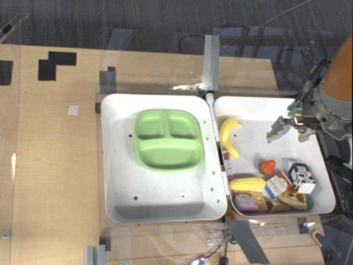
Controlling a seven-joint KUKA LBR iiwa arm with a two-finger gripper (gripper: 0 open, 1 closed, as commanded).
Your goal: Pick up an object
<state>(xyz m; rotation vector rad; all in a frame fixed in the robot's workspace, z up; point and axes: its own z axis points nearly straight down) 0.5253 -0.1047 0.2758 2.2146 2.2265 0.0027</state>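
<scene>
The arm reaches in from the right and its end effector (290, 127) hangs over the upper right part of the right bin (251, 110), with the 2 fingers spread apart and nothing between them; one finger (276, 130) juts left and down toward the bin floor, the other sits nearer the wrist. That placement looks like a pause above bare white floor rather than a descent onto any item, since the goods lie lower in the bin and to the left. The nearest candidate for picking is the banana (229, 137), lying flat close to the bin's left wall, well apart from the fingers; its long axis runs roughly top to bottom in the view, curving so that the upper tip points right and the lower end trails right as well. Below it, a red tomato-like item (267, 167) sits alone, and along the bottom wall a corn cob (246, 184) lies with its long axis left to right, crowded against small cartons (276, 186) and a black-and-white packet (301, 176). The left bin (118, 148) holds 1 green divided tray (167, 138), set squarely near its middle on the surface (49, 148).
</scene>
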